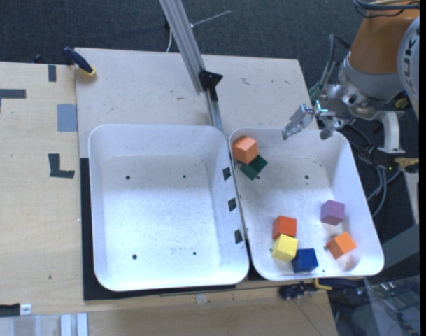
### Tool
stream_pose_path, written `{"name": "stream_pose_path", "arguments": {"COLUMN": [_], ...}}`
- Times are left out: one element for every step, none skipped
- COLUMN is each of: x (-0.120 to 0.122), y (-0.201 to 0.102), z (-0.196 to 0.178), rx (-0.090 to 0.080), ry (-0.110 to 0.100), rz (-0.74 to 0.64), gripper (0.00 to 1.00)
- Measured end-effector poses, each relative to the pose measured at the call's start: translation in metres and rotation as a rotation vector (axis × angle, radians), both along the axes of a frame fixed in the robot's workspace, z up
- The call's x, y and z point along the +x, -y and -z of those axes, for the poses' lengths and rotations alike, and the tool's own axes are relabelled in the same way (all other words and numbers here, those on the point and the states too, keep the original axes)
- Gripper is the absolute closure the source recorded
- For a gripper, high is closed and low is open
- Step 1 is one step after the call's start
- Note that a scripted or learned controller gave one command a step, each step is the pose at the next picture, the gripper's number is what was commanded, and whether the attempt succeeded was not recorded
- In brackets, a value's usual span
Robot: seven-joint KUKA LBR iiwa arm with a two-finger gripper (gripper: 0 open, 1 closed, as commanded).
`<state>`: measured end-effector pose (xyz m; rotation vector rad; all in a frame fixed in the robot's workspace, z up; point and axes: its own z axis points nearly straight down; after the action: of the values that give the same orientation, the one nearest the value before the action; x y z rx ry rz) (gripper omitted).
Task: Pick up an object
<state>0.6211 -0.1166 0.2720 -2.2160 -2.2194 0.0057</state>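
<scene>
Gripper [309,123] hangs over the far rim of the right bin [357,180], fingers spread apart w/ nothing between them. Arm [380,44] comes in from the top right.

Open floor in the right bin's middle. Blocks sit at the edges: orange block [245,148] on a green block [253,166] by the divider, far-left corner; red block [285,226], yellow block [285,247] & blue block [305,260] bunched near the front rim; purple block [332,211] & another orange block [342,244] by the right wall. All cubes, no long axis; most sit turned slightly off square.

Left bin [101,187] shows bare floor. No readable writing.
</scene>
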Motion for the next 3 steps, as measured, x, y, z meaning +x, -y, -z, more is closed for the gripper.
{"name": "stream_pose_path", "arguments": {"x": [0.001, -0.001, -0.008], "y": [0.000, 0.002, -0.007], "z": [-0.003, 0.041, 0.098], "rx": [-0.001, -0.002, -0.001], "ry": [0.005, 0.000, -0.001], "rz": [-0.001, 0.000, 0.000], "gripper": [0.00, 0.00, 0.00]}}
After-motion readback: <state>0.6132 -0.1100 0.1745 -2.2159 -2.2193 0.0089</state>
